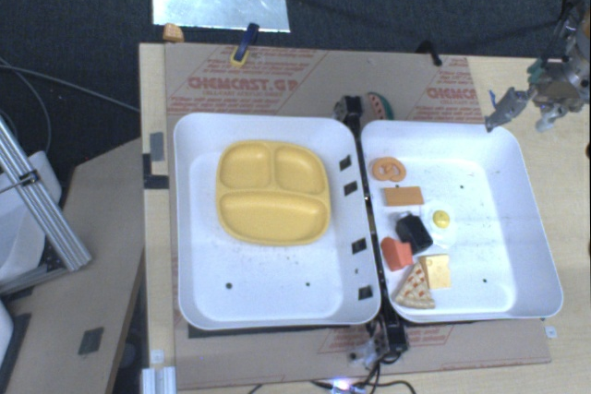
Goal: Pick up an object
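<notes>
The gripper point(524, 106) hovers open and empty beyond the right bin's point(517, 198) far corner; the toy food pieces point(413, 235) (small, some hard to identify) lie well apart, along the bin's left side.

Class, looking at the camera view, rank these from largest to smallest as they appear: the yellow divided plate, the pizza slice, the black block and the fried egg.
1. Yellow divided plate, by far the largest.
2. Pizza slice.
3. Black block.
4. Fried egg, looking only slightly smaller than the block, so the last two places are unsure.
</notes>
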Robot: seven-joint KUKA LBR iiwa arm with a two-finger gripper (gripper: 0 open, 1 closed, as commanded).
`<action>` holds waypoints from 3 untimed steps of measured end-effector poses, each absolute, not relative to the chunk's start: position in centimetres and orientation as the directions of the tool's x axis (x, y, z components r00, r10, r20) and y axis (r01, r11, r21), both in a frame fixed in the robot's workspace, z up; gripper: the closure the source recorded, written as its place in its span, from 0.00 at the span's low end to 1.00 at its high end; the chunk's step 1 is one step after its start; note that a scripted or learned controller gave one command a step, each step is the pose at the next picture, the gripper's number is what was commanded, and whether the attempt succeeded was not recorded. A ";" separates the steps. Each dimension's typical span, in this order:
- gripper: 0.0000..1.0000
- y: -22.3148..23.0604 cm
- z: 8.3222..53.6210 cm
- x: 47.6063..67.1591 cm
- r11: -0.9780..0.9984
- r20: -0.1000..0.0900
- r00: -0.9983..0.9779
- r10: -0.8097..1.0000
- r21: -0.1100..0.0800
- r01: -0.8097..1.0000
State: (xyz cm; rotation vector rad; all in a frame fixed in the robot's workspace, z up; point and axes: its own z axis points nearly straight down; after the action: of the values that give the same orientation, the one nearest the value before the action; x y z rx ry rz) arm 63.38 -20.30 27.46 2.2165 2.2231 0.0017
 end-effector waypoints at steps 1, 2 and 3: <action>0.00 -19.7 47.2 63.0 0.006 -0.006 -0.006 1.000 0.017 1.000; 1.00 -19.6 47.5 63.0 0.010 -0.004 -0.010 1.000 0.008 1.000; 1.00 -11.5 51.9 63.1 0.008 -0.001 -0.008 1.000 0.006 1.000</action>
State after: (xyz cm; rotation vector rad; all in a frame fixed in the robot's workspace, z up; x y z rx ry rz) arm 63.13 -11.53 51.93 2.2088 2.2275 0.0057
